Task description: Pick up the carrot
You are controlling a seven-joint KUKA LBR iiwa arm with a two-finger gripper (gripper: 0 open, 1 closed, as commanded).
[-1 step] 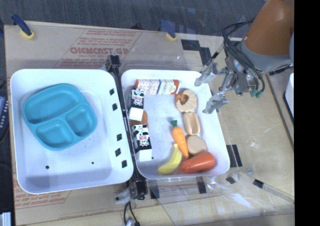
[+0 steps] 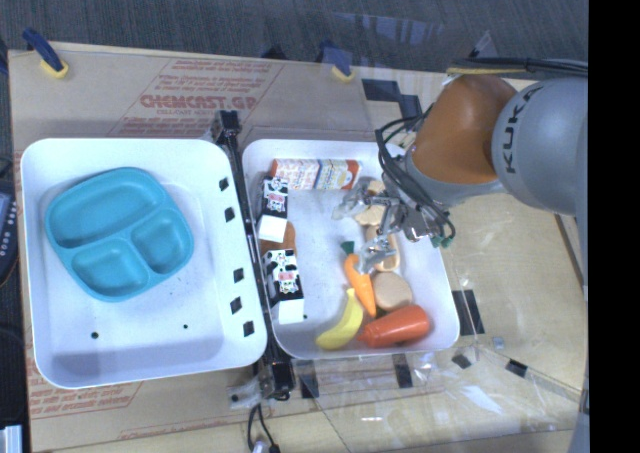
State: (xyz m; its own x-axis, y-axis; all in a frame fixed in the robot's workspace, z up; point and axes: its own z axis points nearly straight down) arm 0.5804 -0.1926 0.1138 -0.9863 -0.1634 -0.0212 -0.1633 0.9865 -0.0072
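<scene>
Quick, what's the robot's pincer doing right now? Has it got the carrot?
Pincer: low in the right bin, right at the top end of the carrot. Open or closed, or gripping the carrot, cannot be told.

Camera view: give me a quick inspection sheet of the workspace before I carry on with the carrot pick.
Surface: two white bins on a cardboard-covered bench.
Job's things: carrot lies in the right bin, beside the banana.
Clutter: red pepper, cow-print cartons, milk carton; blue divided plate in the left bin.
Grippers: gripper hovers just above the carrot's top end; finger state unclear.
Cables: black wires loop at the wrist.
Surroundings: blue clamps on the bench edge; dark carpet.
</scene>
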